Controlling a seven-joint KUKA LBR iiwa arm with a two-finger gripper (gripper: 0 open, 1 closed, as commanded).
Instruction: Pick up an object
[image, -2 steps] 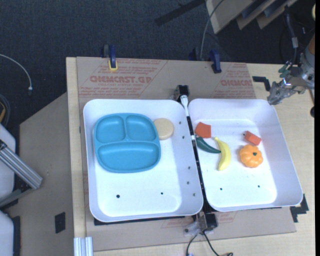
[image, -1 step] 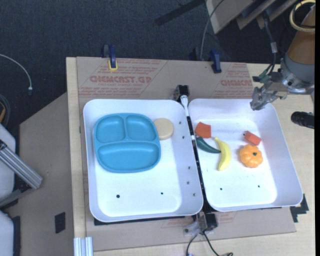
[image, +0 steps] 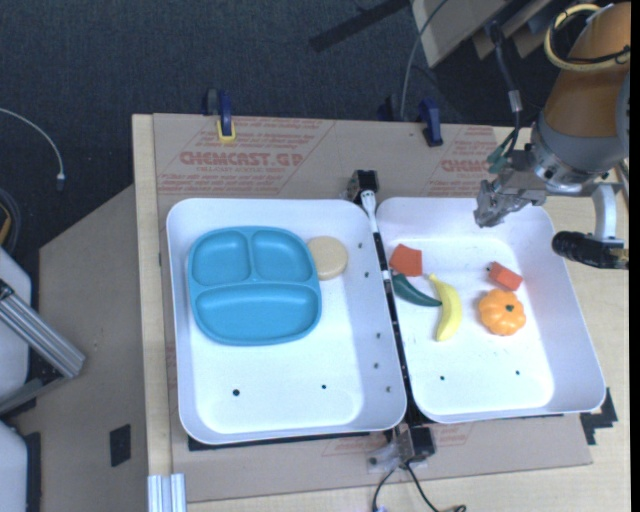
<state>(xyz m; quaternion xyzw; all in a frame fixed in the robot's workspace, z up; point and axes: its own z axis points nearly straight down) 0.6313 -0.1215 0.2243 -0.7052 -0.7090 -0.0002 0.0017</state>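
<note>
Objects lie untouched in the right bin (image: 560, 385): banana (image: 448, 310), orange pumpkin (image: 501, 313). Tool (image: 493, 210) hovers upper right, holding nothing; finger spacing unclear. Picking remains.

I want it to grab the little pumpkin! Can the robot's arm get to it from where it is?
Probably yes. The gripper hangs over the right bin's far edge, and the pumpkin sits in the open below it. The small orange block lies near it, the banana off to one side.
</note>
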